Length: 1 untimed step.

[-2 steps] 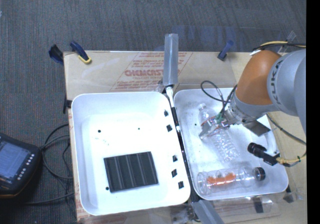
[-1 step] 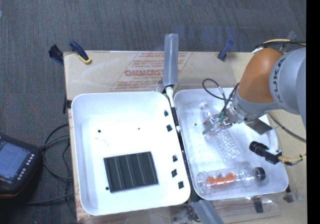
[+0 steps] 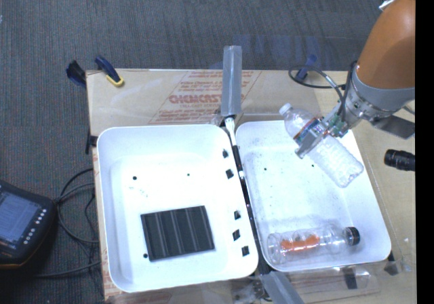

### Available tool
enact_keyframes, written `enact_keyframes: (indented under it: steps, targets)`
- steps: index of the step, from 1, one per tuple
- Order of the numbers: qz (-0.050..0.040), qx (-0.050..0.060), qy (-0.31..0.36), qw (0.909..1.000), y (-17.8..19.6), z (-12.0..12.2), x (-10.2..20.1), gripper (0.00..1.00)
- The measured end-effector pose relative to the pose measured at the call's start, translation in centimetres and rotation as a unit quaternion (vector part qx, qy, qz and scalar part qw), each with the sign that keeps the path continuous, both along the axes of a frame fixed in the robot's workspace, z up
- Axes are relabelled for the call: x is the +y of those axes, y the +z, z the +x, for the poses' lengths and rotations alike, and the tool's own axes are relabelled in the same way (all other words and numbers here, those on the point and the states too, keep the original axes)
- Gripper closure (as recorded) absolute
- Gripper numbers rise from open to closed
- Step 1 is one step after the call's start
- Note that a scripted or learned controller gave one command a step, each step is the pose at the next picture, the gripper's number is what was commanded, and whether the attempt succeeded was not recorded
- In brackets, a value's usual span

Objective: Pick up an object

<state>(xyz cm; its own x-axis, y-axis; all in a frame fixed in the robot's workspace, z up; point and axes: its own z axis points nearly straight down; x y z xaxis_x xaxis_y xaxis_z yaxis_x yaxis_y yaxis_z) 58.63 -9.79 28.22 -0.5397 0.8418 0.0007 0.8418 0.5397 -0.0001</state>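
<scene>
Clear thin plastic, capped in white: an empty-looking water bottle [image 3: 325, 145] hanging tilted above the right bin [image 3: 380, 218], neck up-left, base down-right, clamped near the shoulder by the gripper [image 3: 324, 130]. Looks light and easily dented, slick on the smooth wall, so best taken where the ribs and shoulder stiffen it, much as now; likely to swing or slip if pinched toward the base. Appears clenched on the bottle just under the neck, though fingertips blur into the label at this distance. Below, lying on its side along the near wall of the same bin, a second clear bottle [image 3: 313, 241] with a dark cap and something orange inside. Otherwise only small specks on that bin's floor. Alongside, touching at the shared rims, the left bin [image 3: 108, 160], holding a flat dark ribbed panel [image 3: 177, 232] near its front and a few black dots. Beneath both, the counter [image 3: 149, 96] with a printed cardboard sheet at the back.
</scene>
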Motion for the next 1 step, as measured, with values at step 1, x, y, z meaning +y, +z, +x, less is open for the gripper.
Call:
enact_keyframes:
  steps: [1]
  targets:
    - [0.0001,0.001,-0.005,1.0,-7.12,5.67,-0.37,1.0]
